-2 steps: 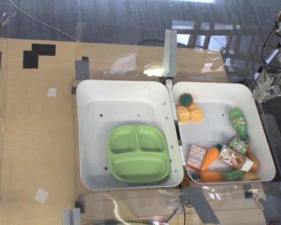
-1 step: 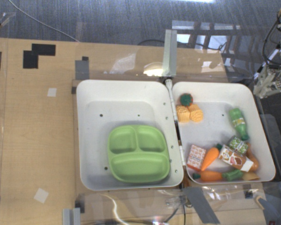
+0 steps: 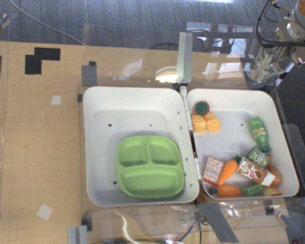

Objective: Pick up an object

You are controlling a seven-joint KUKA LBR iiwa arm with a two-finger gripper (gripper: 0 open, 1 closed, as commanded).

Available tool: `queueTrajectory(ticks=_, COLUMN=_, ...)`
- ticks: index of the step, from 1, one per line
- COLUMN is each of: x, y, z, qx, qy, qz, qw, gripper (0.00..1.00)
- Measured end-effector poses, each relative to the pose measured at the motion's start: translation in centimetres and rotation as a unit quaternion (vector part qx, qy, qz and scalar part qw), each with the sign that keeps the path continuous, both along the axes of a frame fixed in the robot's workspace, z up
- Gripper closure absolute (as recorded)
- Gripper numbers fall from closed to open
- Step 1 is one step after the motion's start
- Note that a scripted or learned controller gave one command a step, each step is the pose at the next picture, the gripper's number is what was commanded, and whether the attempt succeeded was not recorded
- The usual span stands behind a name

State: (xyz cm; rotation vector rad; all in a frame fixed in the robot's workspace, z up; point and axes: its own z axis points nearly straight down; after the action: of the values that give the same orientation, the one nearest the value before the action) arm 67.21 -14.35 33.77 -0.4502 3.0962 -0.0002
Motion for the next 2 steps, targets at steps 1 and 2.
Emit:
queueTrajectory(ticks=1, x=0.1, y=-0.3, z=1.6, qx=-0.0012, qy=-0.007, qz=-0.003, qw=1.0000, gripper=1.00)
queueTrajectory(ticks=2, x=0.3, y=-0.2, z=3.1, qx=-0.0015, qy=-0.014, qz=-0.002, qw=0.9999, gripper=1.00)
